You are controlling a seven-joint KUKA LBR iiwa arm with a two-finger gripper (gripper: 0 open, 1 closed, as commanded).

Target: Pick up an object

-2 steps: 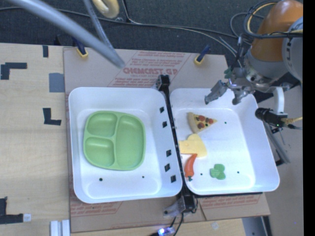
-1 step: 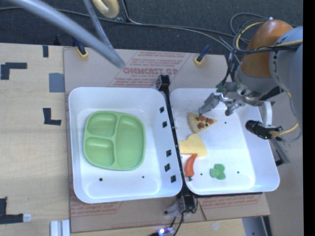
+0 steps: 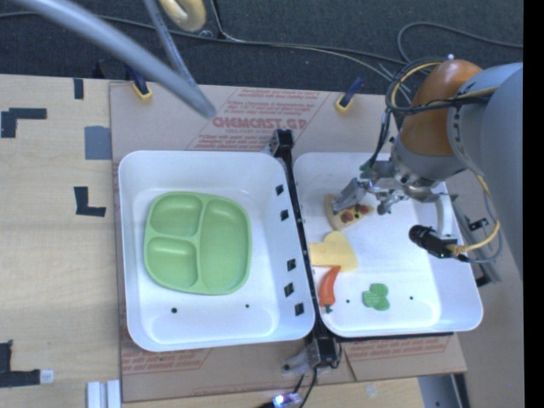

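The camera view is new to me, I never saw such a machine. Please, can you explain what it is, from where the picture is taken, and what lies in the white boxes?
It is a robot arm, grey with an orange band, reaching in from the right. One fixed camera looks down at a slant on two shallow white bins. The left bin holds a green divided plate. The right bin holds small toy-like pieces: a yellow wedge, an orange-red piece, a green piece and a small tan and red piece. The gripper hangs just above that last piece. I cannot tell whether it holds it.
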